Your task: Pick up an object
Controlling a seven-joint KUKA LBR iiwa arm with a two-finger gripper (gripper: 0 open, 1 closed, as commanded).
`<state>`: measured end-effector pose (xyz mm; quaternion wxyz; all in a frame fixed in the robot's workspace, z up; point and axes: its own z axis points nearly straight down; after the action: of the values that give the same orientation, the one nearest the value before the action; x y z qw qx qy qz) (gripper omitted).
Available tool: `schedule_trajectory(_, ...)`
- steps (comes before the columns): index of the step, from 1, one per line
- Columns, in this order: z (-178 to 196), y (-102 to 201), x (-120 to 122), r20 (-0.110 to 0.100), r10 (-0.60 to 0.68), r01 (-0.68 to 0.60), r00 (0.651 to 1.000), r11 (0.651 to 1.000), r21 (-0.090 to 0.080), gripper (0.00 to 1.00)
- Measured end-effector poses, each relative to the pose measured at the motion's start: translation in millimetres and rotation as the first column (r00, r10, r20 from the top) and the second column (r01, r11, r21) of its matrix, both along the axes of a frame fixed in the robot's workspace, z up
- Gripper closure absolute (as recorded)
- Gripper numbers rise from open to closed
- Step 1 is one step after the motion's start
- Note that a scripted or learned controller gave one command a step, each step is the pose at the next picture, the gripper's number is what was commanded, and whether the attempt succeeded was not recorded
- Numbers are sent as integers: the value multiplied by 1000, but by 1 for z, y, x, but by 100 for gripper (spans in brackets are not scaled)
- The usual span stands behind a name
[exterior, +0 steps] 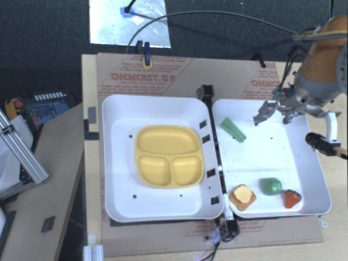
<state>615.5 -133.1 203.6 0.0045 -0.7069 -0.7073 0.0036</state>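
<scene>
**The green block is the closest thing to the claw**

The green block (232, 130) lies in the right bin (304, 162), up near the top left corner, close to the wall between the two bins. It is a short stick shape lying flat. Its long side runs at a slant, from the upper left down to the lower right. One end points at the bin's top corner and the other end points into the middle of the bin.

The gripper (274, 113) hangs over the top edge of the same bin. The green block lies to the left of it in the picture and a bit lower, near but not touching. Nothing is between the fingers. I cannot tell if they are spread apart or pressed together, because they look small and dark from here.

I think the claw would need to go left and down, and turn so its fingers close across the thin side of the block.

Three other things sit along the bottom of the right bin, well apart from the claw: a yellow-brown bun shape (242, 196), a green round thing (271, 186) and a red strawberry shape (292, 198). The left bin (117, 162) holds a yellow tray (168, 155) with three parts.
</scene>
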Motion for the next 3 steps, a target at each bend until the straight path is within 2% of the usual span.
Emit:
schedule_trajectory(1,8,0,3,13,2,-2,1000,1000,-2,0)
schedule_trajectory(2,-55,-1,0,8,0,0,1000,1000,-1,0)
schedule_trajectory(3,-97,4,-2,11,1,-1,1000,1000,-1,0)
